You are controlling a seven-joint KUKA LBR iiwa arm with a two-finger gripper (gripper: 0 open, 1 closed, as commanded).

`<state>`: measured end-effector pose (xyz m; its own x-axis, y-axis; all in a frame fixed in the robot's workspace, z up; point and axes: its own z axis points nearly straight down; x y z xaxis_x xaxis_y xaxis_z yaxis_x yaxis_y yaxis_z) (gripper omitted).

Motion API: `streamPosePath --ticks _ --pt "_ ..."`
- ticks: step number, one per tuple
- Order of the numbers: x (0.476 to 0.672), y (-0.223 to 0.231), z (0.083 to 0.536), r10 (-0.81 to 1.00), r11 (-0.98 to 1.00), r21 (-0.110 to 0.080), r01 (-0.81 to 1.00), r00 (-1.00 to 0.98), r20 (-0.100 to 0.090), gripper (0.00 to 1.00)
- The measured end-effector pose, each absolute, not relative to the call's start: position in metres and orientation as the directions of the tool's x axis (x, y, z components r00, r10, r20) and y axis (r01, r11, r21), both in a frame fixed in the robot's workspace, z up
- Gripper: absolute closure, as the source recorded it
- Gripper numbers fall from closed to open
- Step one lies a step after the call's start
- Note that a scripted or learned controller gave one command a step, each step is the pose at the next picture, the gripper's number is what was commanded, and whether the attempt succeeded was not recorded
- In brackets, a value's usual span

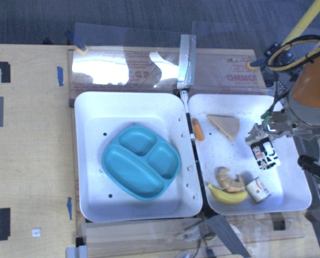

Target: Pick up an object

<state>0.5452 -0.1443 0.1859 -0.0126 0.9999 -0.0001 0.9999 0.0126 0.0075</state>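
The left bin (90, 144) holds a teal plate (141, 161) with three compartments, lying flat near the bin's centre. A small orange carrot (198, 129) lies in the right bin (294, 195) against the divider, and a tan wedge (225, 125) sits just right of it. Near the front wall, a croissant (231, 180) rests touching a banana (227, 195), with a small white cup (257, 189) (tipped on its side) just beside the banana's right end. The gripper (265, 156) hangs over the right half of this bin, right of the wedge and above the cup; nothing shows between its jaws, and their opening cannot be determined. All objects lie apart from the gripper.
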Motion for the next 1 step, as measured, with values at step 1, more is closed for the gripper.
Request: streamPosePath --ticks 1 --pt "0.6216 -0.0767 0.2009 0.992 0.125 0.003 0.992 -0.125 0.001 1.0"
